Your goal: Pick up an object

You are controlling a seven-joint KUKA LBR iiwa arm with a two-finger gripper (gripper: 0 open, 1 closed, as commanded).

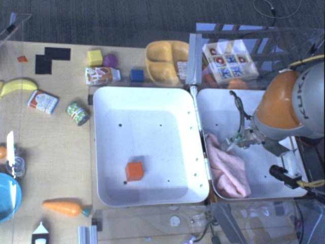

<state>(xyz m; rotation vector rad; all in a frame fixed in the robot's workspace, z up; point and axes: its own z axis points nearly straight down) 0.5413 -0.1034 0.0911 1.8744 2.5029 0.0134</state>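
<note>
We read "KU" on the arm (299, 105). Our gripper (238, 140), grip state unclear, hovers beside the pink cloth (227, 168) along the right bin's (264, 187) left edge.

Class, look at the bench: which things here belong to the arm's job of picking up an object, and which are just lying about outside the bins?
Part of the job:
- gripper, over the right bin
- pink cloth, in the right bin
- orange block, in the left bin

Lying about:
- banana
- carrot
- yellow dish
- blue cube

Robot lab: KUKA arm (284, 105), white bins (152, 100), toy props.
</note>
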